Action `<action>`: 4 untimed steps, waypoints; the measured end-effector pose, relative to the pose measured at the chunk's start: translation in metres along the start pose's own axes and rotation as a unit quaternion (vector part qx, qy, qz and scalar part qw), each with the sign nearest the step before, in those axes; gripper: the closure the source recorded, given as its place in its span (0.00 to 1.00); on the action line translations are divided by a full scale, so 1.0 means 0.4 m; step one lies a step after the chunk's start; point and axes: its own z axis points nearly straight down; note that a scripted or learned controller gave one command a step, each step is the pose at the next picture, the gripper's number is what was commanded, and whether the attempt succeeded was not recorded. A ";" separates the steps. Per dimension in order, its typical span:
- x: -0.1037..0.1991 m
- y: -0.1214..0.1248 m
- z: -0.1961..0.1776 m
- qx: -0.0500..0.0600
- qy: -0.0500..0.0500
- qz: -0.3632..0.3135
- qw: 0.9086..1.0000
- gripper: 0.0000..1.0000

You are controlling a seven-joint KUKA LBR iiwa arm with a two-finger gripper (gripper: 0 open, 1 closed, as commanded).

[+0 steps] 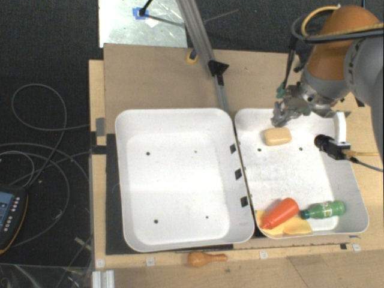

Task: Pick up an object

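Soap-like tan block [277, 137] lies in the right bin [336, 179] near its far rim, just below the gripper [281, 116], jaw state I cannot tell, the arm [336, 47] leaning in from the right; carrot [279, 213], green bottle [323, 209] crowd the near corner.

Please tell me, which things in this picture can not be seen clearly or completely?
- Gripper, camera view: small and blurred above the beige block; whether it touches the block is unclear.
- Yellow object, right bin: partly covered by the orange carrot-like toy.
- Green bottle: label too small to read.
- Arm: cut off by the right edge.
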 end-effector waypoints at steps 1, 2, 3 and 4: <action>-0.001 0.005 -0.127 0.000 0.000 0.000 1.000 1.00; 0.131 -0.006 -0.092 0.004 0.001 -0.002 1.000 1.00; 0.267 0.000 -0.059 0.004 0.002 -0.002 1.000 1.00; 0.379 0.008 -0.052 0.003 0.002 -0.002 1.000 1.00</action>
